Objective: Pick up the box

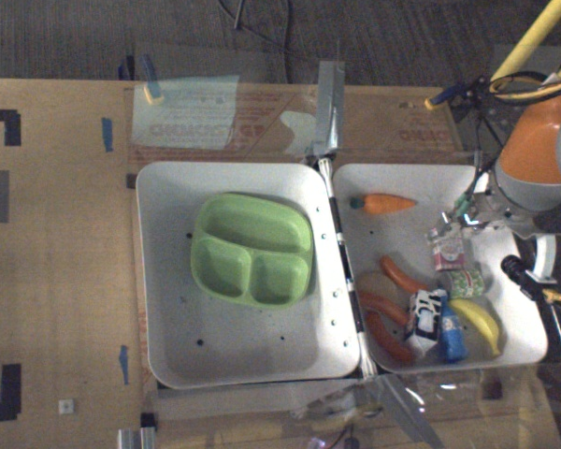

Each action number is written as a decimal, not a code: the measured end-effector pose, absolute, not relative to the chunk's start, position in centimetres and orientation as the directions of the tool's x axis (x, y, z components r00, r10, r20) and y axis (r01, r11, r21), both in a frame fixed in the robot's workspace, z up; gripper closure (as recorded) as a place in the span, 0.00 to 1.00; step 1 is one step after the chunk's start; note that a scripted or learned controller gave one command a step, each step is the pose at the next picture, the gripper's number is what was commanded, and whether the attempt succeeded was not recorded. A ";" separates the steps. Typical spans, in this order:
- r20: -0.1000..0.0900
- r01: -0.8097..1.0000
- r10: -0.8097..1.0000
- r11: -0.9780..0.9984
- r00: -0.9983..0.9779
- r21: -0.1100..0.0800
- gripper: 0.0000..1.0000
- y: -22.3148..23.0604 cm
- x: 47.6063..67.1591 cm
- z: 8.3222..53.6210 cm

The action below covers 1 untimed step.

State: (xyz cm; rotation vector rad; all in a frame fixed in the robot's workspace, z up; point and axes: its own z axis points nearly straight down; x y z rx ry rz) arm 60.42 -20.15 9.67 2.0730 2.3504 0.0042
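camera view: brown bench (56, 279), dark carpet (93, 17)

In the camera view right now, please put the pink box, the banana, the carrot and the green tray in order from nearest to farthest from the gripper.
From the gripper:
1. Pink box, just below it in the right bin.
2. Carrot, to its left, near the divider.
3. Banana, at that bin's lower right; close to the carrot's rank.
4. Green tray, in the left bin.
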 end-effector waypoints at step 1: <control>-0.002 0.983 0.983 0.184 -0.184 0.003 1.00 -17.6 59.2 21.5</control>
